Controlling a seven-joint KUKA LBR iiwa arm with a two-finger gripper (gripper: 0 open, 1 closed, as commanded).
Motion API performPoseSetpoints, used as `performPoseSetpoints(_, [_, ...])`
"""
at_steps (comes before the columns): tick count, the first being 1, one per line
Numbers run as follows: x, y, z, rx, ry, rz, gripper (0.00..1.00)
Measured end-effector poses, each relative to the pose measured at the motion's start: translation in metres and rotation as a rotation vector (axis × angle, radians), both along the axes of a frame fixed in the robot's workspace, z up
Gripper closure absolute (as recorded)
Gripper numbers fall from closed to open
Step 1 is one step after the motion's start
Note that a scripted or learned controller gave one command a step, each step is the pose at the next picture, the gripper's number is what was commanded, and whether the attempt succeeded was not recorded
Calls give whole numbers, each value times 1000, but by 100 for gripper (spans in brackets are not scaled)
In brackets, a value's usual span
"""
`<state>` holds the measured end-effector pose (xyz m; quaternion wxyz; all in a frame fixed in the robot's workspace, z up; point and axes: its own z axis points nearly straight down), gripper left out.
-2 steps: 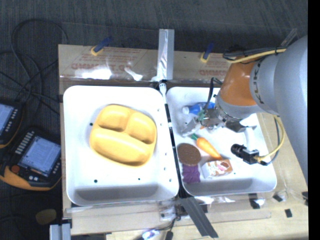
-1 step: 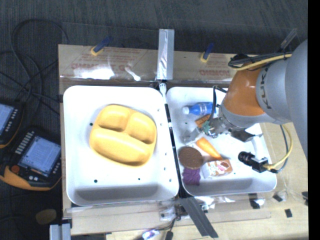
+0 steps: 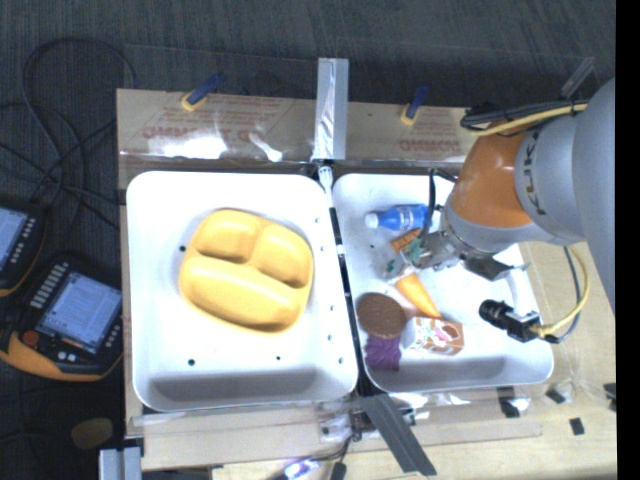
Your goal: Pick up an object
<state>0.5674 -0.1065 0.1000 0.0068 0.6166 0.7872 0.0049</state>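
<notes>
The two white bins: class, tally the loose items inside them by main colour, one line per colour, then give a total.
Yellow: 1, the big bread-shaped toy in the left bin
Blue: 1, the bottle
Orange: 1, the cone
Brown and purple: 1, the cupcake toy
White: 1, the printed packet
Total: 5

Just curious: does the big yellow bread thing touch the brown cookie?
Apart. The camera view shows the yellow bread in the left bin and the brown cookie in the right bin, beyond the dividing rims.
</notes>
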Motion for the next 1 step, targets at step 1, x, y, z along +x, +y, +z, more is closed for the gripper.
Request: performPoseSetpoints(1, [51, 94, 133, 0, 18, -125, 100])
